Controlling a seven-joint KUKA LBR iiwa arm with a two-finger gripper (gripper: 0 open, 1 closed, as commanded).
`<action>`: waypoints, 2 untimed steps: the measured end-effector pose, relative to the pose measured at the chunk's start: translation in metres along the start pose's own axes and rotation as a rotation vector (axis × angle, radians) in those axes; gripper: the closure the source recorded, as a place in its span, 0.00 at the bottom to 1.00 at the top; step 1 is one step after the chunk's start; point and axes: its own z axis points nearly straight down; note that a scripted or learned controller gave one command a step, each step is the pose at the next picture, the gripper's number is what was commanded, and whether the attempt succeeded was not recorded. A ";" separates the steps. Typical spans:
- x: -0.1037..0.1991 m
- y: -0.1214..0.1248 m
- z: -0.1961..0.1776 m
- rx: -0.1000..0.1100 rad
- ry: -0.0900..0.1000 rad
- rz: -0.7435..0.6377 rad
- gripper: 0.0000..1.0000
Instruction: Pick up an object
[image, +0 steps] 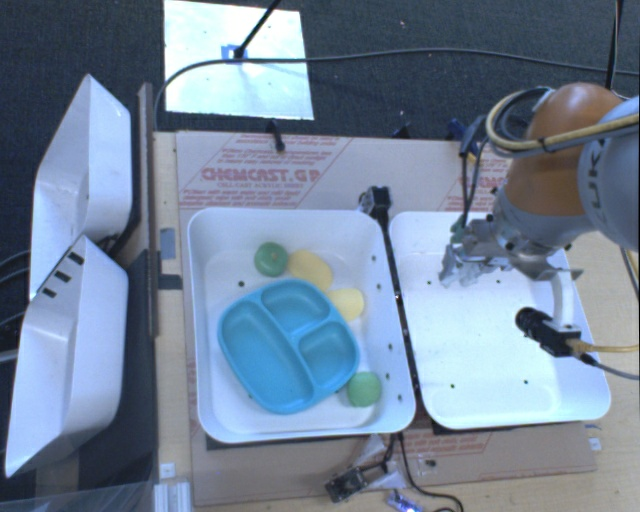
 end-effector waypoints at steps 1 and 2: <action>0.044 0.008 -0.003 -0.001 -0.001 0.002 1.00; 0.094 0.032 -0.010 -0.001 0.000 0.001 1.00</action>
